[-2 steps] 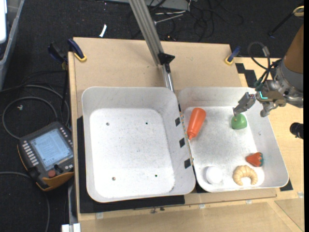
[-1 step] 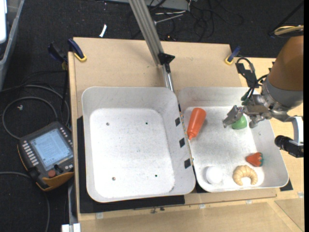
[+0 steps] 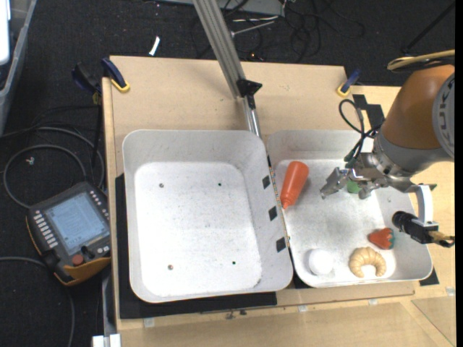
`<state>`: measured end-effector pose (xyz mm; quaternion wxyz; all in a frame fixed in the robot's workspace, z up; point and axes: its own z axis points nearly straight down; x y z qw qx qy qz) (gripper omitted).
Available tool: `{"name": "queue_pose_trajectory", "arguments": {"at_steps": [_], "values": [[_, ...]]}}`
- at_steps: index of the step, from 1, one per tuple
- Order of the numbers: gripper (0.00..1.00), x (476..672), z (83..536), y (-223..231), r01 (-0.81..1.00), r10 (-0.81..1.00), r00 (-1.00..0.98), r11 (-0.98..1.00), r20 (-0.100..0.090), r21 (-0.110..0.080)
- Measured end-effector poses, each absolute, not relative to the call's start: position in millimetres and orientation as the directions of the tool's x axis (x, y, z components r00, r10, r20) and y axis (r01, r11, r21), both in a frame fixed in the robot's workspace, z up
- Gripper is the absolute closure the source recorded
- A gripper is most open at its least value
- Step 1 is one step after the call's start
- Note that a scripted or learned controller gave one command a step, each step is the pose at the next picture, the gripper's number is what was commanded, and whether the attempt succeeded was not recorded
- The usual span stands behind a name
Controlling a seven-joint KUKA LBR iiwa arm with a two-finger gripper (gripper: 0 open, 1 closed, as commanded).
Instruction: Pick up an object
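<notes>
While my gripper (image 3: 350, 184) hangs low in the right bin (image 3: 325, 226), I see something green (image 3: 354, 187) at its fingers, though whether they grip it I cannot tell; carrot (image 3: 293, 182) lies just left.

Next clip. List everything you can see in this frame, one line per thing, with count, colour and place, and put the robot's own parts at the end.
bins: two, white, side by side on the bench.
carrot: one, orange, right bin, by its left wall.
green object: one, green, right bin, partly hidden at the gripper; identity unclear.
strawberry: one, red, right bin, near its right wall.
croissant: one, tan, right bin, front right.
white ball: one, white, right bin, front, left of the croissant.
bench: one, light wood, under both bins.
clamps: two, blue and yellow, at the bench's back corners.
pendant: one, grey and orange, floor left of bench.
arm: one, grey and orange, from the right.
gripper: one, grey, over the right bin.
</notes>
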<state>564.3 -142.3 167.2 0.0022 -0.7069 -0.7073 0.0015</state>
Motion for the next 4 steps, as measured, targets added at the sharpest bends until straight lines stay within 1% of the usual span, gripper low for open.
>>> {"name": "queue_pose_trajectory", "arguments": {"at_steps": [1, 2, 3, 4], "values": [[0.0, 554.1, 116.0, -146.2, 1.0, 1.0, 0.002, -0.001, 0.001, -0.006], [1.0, 556.3, 129.4, -146.3, 1.0, 1.0, 0.001, -0.001, 0.0, 0.001], [1.0, 553.0, 188.4, -153.9, 1.0, 1.0, 0.002, -0.001, -0.002, 0.006], [1.0, 554.0, 207.5, -154.1, 1.0, 1.0, -0.002, 0.002, -0.001, 0.004]]}}
